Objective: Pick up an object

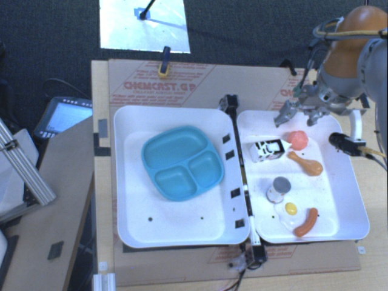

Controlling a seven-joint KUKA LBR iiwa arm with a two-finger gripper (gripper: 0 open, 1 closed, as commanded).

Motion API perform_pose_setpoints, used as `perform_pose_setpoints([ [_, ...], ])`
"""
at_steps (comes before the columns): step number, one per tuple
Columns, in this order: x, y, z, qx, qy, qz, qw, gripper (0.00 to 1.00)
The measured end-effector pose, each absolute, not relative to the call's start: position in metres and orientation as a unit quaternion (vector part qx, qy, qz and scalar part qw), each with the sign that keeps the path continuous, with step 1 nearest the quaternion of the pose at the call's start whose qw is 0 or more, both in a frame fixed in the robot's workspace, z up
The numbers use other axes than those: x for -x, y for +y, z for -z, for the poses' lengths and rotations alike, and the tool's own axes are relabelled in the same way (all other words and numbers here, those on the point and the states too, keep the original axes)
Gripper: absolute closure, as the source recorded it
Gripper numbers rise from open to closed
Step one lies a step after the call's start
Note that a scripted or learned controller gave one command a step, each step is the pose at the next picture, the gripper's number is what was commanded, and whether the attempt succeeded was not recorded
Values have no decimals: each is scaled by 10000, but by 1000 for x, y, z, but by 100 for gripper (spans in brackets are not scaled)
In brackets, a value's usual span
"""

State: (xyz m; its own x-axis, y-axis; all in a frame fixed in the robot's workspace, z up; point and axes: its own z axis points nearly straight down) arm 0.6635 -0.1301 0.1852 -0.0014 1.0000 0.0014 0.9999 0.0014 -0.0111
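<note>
Pincer spread wide, nothing between fingers, hovering over back of right bin. Guessing it's lining up for a drop. Pink ball sits just below and near it, likely target. Beside ball: black-and-white box, drumstick. Closer to front: can, fried egg, sausage. Left bin just holds blue divided plate, well apart from action.

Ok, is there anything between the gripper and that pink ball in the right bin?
Nothing visible. The gripper hangs just above and behind the pink ball, fingers spread, with bare bin floor between; the black-and-white box sits off to one side.
</note>
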Motion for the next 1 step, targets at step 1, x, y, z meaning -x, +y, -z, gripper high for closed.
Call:
perform_pose_setpoints([
  [1, -667, -130, -193, 7059, -7083, 6, -8, 0],
])
